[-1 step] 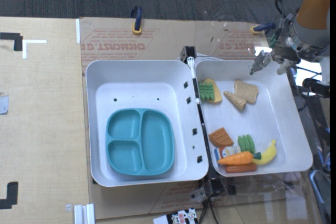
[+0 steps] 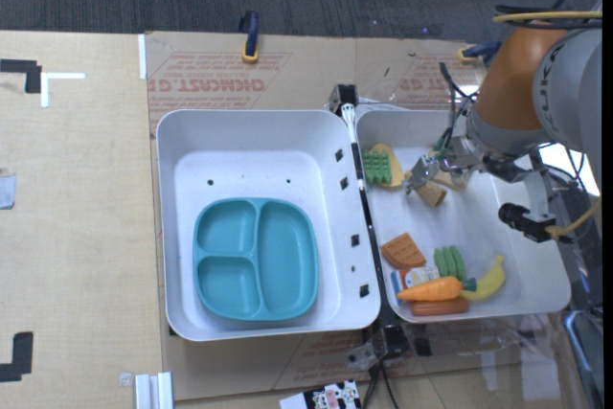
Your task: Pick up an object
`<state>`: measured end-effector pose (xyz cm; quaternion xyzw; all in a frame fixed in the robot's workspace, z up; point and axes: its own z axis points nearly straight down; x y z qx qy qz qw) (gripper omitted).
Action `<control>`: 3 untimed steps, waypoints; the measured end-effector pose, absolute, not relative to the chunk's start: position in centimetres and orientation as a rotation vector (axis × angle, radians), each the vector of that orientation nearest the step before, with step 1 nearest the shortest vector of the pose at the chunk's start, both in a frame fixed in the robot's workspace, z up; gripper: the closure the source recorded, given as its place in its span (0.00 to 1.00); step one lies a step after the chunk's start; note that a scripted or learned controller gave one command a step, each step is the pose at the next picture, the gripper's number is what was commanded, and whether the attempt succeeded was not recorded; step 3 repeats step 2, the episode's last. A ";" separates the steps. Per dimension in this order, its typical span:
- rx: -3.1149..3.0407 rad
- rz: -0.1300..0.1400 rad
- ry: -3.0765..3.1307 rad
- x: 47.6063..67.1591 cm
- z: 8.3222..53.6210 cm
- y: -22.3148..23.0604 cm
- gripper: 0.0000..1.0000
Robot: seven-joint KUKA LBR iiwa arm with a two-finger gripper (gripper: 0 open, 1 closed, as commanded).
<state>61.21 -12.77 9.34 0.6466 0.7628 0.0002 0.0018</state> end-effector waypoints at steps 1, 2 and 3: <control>2.032 0.000 2.386 61.3 10.3 -12.9 1.00; 2.165 -0.003 2.275 58.3 19.2 -6.6 1.00; 2.165 -0.003 2.275 58.3 19.2 -6.6 1.00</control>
